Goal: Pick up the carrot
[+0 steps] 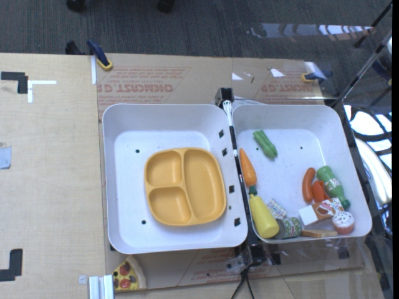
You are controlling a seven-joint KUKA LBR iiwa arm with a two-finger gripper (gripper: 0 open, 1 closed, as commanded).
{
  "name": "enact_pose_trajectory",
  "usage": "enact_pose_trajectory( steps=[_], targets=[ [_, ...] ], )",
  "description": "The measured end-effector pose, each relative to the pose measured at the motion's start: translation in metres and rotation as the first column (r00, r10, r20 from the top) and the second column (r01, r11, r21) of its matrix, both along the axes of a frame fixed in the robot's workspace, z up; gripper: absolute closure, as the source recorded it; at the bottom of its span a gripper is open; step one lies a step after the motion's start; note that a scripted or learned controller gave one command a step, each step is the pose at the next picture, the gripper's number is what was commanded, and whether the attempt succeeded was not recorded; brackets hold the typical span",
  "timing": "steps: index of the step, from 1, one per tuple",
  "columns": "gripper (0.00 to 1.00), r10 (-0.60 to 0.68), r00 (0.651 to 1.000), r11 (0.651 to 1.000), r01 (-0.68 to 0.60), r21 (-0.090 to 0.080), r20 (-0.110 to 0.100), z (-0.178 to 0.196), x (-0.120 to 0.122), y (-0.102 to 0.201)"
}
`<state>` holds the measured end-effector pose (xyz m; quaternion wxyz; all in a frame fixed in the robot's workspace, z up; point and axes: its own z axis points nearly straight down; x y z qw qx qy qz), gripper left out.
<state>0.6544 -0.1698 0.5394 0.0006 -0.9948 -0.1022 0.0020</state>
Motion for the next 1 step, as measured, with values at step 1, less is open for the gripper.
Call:
enact_pose_trajectory(
  steps=[1],
  targets=[
    [0.0, -0.002, 1.0, 1.0, 0.002, 0.0, 0.0, 0.0001, -0.0002, -0.0005]
  ],
)
